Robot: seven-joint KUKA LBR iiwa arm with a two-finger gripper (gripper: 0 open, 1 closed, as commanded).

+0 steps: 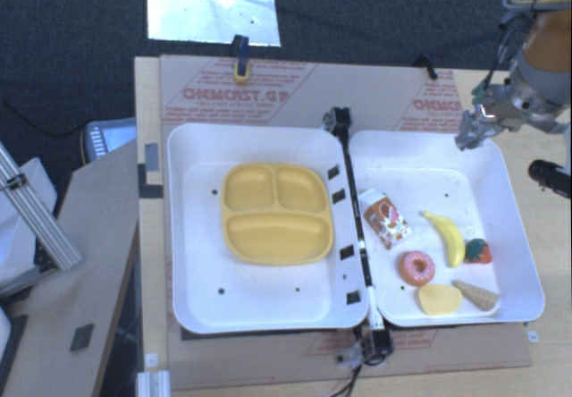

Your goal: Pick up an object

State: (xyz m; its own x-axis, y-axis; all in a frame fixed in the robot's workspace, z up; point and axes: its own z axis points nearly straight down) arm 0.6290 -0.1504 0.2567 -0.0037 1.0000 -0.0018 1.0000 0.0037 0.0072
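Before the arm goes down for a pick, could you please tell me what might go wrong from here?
1. The toys crowd the right bin's near corner: the banana lies against the strawberry, and the donut, yellow piece and cone sit close, so a grasp may nudge neighbours.
2. The gripper hangs at the bin's far rim, so a straight descent could strike the wall.

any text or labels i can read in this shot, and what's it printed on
"CHEMCAST G P" in red, as best it reads, on the brown protective sheet behind the left bin.
A second red print of that kind on the same sheet behind the right bin, partly cut off near the gripper; only in part readable.
The small carton has printing, too small to read.
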